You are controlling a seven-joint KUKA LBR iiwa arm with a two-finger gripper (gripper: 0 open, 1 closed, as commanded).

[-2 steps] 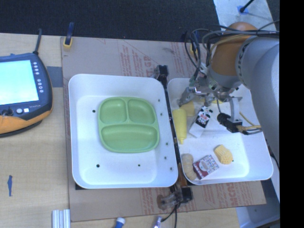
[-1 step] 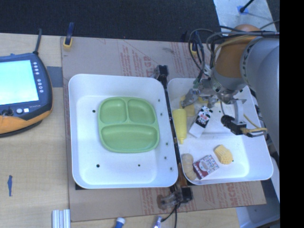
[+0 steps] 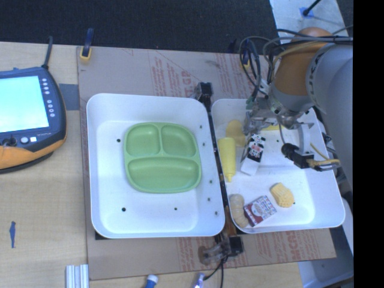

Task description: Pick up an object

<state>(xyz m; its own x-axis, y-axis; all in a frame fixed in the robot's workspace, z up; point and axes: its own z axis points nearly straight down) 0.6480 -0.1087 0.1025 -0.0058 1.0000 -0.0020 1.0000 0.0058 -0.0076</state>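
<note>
We see 2 shallow white bins side by side on the counter. The left bin holds 1 pale green divided plate with 3 compartments, lying flat near the bin's middle.

The right bin holds the loose objects. We count 1 yellow bottle-shaped piece lying along the bin's left wall, 1 small white carton with black and red print just beside it, 1 red-and-white packet near the front wall, 1 tan rounded piece touching the packet's left side, 1 yellow knobbly piece resembling corn just right of the packet, and 1 further pale yellow item at the far left corner, partly hidden.

The grey arm with its orange band reaches in from the right. The tool hangs over the far part of the right bin, directly above the top end of the white carton. We cannot tell from this slant whether it grips anything or how wide it stands.

Outside the bins, 1 handheld screen unit with an orange base rests on the counter at left.
</note>
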